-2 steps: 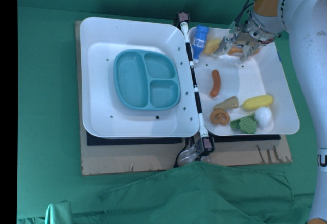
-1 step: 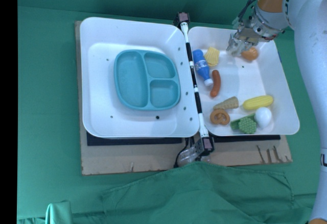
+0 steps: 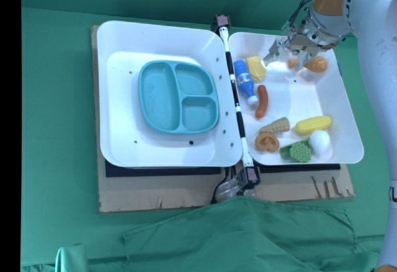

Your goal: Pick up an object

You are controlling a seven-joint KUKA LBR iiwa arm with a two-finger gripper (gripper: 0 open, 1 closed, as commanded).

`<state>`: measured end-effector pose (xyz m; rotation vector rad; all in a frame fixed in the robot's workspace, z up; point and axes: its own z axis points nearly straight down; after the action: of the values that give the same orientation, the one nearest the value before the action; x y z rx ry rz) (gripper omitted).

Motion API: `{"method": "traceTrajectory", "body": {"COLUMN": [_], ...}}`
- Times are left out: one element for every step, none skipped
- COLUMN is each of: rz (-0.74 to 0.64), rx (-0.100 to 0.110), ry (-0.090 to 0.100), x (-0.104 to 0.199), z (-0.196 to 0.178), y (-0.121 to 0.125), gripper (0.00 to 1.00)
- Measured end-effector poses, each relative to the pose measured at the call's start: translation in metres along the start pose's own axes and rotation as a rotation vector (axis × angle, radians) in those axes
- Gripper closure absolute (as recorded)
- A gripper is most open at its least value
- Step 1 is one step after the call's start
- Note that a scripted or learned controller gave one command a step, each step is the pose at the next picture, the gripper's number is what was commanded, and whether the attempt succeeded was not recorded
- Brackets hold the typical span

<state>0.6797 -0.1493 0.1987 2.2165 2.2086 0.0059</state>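
Seemingly spread wide, the gripper (image 3: 288,56) hovers at the frame's upper right over a small white toy (image 3: 277,67) in the right bin (image 3: 347,122), probably light, hard, smooth and slippery, best pinched across its middle.

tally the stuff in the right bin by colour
yellow: 2, block and corn
orange: 2, piece and pretzel
white: 2, egg and piece
blue: 1, bottle
red: 1, sausage
tan: 1, cone
green: 1, piece
total: 10
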Motion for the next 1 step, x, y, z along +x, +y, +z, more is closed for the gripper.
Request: {"method": "traceTrajectory", "body": {"rz": [0.002], "rx": [-0.005], "ry": [0.0], "x": [0.0173], "z": [0.0125], "y": [-0.0481], "gripper": [0.0]}}
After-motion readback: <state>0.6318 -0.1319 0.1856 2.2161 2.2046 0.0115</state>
